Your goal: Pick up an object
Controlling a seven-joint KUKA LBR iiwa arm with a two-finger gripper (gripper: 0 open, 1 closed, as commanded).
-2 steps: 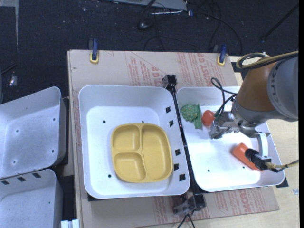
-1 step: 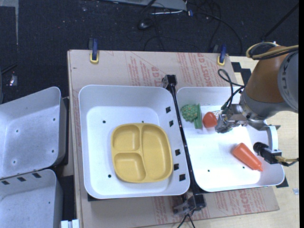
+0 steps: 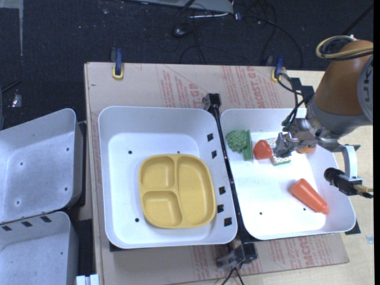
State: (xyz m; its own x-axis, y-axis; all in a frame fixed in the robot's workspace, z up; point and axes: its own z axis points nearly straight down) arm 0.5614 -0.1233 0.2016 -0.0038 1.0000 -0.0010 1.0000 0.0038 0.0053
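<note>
Objects for picking lie in the right bin (image 3: 332,224): a green broccoli-like piece (image 3: 238,140) near the bin's far left corner, a red tomato-like piece (image 3: 262,149) just to its right, a small flat item with a speckled pattern (image 3: 281,153) touching or nearly touching the red piece, and an orange carrot-shaped cone (image 3: 309,195) lying apart from the rest, toward the near right of the bin. A bit of orange (image 3: 307,149) also peeks out beside my wrist, too hidden to name. My claw (image 3: 285,142) hangs low over the far part of this bin, directly at the speckled item, with its tips down at or on that item's upper edge. From this angle the tips blur into the item, so I cannot tell how wide my claw stands or whether it has hold of anything. My arm (image 3: 341,97) comes in from the right, with its orange band above the wrist. The left bin (image 3: 119,135) holds a yellow divided plate (image 3: 177,190) with three compartments, lying flat near its middle. Both bins rest side by side on the cardboard-topped bench (image 3: 154,79).
</note>
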